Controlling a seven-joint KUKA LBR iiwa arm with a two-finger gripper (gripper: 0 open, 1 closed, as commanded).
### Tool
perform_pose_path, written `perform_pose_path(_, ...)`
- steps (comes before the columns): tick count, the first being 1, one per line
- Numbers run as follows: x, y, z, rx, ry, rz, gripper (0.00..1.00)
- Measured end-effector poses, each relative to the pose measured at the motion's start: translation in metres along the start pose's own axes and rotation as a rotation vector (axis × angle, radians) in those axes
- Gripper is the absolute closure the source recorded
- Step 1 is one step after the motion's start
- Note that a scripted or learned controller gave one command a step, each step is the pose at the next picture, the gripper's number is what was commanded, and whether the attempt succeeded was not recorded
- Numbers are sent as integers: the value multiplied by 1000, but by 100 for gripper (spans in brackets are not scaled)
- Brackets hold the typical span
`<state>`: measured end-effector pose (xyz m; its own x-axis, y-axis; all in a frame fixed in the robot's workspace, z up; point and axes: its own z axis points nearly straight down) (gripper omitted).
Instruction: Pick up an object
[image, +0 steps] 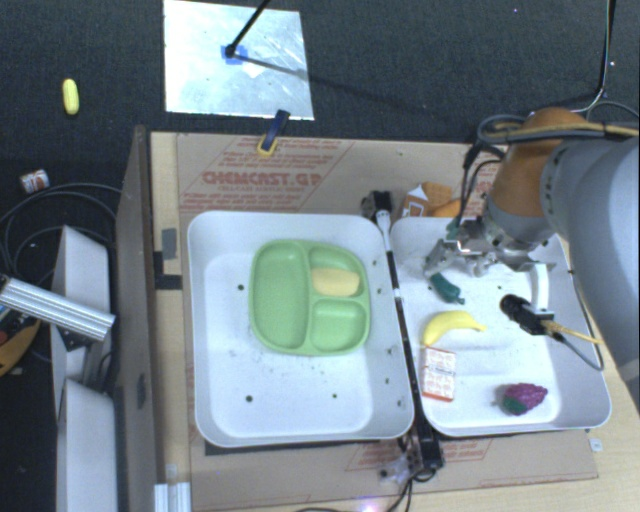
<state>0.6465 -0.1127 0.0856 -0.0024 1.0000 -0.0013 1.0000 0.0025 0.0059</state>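
White bins: two, side by side on the table (260, 165), the left bin (230, 400) and right bin (575, 395) meeting along their inner edges, probably so one arm can reach both.
Green plate (280, 290): one, with three compartments, lying flat in the middle of the left bin.
Yellow piece (336, 282): one, in the plate's far-right compartment.
Gripper (460, 255): over the far-left corner of the right bin, with the arm coming in across the bin's right edge. I cannot tell whether it is apart or together, and I see nothing held in it.
Teal piece (447, 289): one, just beside the gripper on the near side. I cannot tell if they touch. It looks the likeliest thing to be picked.
Banana (452, 326): one, by the right bin's left edge, about midway along.
Red-and-white packet (438, 373): one, near the right bin's near-left corner.
Purple cluster (523, 397): one, by the right bin's near edge.
Spacing: the four things in the right bin lie apart, which should leave room to close on one alone.
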Motion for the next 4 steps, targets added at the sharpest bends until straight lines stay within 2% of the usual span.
perform_pose_path(1,14,-19,1,6,1,0,0)
perform_pose_path(2,22,-100,1,11,3,3,0)
perform_pose_path(3,22,-110,1,6,1,2,0)
perform_pose_path(4,23,-109,-10,4,3,1,100)
